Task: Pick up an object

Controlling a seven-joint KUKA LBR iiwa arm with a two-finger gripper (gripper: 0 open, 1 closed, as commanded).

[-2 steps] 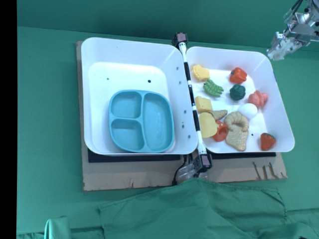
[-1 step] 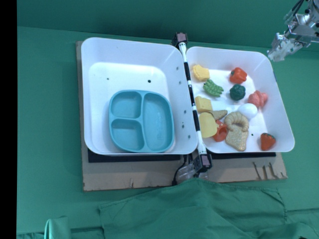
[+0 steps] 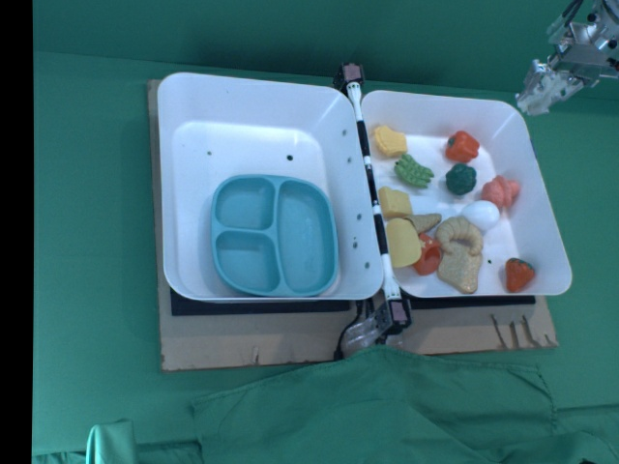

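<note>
**Jaws clear of the load; crowding is the main hazard**

While the gripper (image 3: pixel 539 93) hangs outside the right bin (image 3: pixel 547 222), just beyond that bin's far right corner, nothing is held: no object sits between the jaws, and how far they stand open cannot be told at this range.

Candidate objects all lie inside the right bin. The orange pepper (image 3: pixel 462 146) and the broccoli (image 3: pixel 460 179) sit nearest that far right corner, close together. The white egg (image 3: pixel 481 215) touches the pink piece (image 3: pixel 501 192) toward the bin's right wall. The strawberry (image 3: pixel 519 275) lies by the near right corner, apart from the rest.

Risks, in my judgement:
- A descent near the corner could strike the bin's rim or wall.
- Closing on the pepper may nudge the broccoli, or catch both.
- The egg, being smooth and round, looks liable to slip out.
- The heaped pieces near the bin's left wall offer no clean entry.

The strawberry appears the safest pick, wall clearance permitting.
</note>
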